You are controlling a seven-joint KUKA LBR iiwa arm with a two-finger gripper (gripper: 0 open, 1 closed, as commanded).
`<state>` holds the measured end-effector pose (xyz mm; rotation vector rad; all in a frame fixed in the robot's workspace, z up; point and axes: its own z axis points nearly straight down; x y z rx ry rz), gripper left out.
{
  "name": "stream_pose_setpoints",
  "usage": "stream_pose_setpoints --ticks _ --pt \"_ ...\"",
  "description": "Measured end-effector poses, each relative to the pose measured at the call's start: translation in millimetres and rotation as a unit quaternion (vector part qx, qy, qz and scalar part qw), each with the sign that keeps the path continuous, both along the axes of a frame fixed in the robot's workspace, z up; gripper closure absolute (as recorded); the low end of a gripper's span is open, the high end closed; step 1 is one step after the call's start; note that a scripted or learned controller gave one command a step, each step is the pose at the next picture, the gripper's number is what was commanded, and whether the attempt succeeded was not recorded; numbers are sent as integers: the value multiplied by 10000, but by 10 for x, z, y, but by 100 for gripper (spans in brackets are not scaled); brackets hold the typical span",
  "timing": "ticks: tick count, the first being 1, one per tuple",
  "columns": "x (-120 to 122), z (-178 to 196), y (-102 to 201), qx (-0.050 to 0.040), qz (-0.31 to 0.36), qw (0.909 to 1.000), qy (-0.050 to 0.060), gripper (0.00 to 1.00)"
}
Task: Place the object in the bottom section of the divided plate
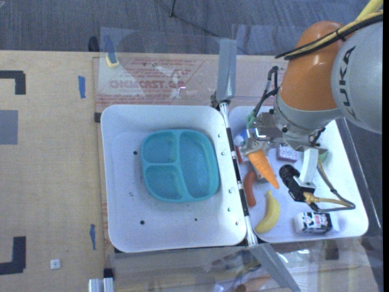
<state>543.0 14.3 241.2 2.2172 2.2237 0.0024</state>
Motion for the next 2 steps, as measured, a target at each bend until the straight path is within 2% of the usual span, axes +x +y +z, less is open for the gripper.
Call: stream_pose_setpoints --ticks 1,2 --pt "254 74 622 -2 532 9986 0 100" --pt "254 76 625 -4 534 9986 -1 0"
